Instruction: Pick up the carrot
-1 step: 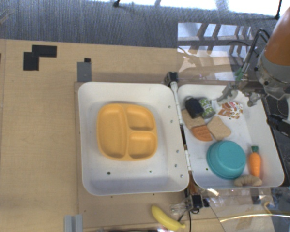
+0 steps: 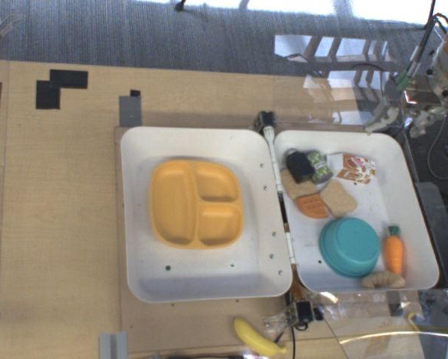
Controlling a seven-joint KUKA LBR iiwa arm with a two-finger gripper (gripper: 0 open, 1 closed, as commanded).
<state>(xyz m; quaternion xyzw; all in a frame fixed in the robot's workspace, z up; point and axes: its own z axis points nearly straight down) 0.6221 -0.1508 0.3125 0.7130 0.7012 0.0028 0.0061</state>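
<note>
Camera view: a slanted look down on the table [image 2: 59,238] with two shallow white bins side by side.
Carrot: the carrot [image 2: 393,251] lies in the right bin [image 2: 410,170], close to its right wall toward the near corner, green top pointing far, orange body pointing near.
Carrot's neighbours: the teal bowl [image 2: 349,247] sits just to its left, very close; whether they touch I cannot tell. A pale knobbly piece [image 2: 383,279] lies just beyond the carrot's near tip.
Rest of right bin: a dark item [image 2: 299,165] with something green beside it, a printed packet [image 2: 356,168], and flat toast-like pieces [image 2: 322,197] fill the far left part.
Left bin: the left bin [image 2: 134,200] carries a yellow divided plate [image 2: 196,203].
Outside the bins: a banana [image 2: 256,338] lies on the table at the near edge.
Arm: part of the arm [image 2: 442,69] shows at the far right, above and beyond the right bin's far corner, well apart from the carrot.
Claw: cannot tell its state; the visible hardware there is too cluttered to read.
Progress: by my reading, nothing of the pick is done; the carrot rests untouched in the bin.
Left to do: travel over the carrot, descend, close on it, lift.
Likely difficulty: the bin wall and the bowl hem the carrot in on both sides.
</note>
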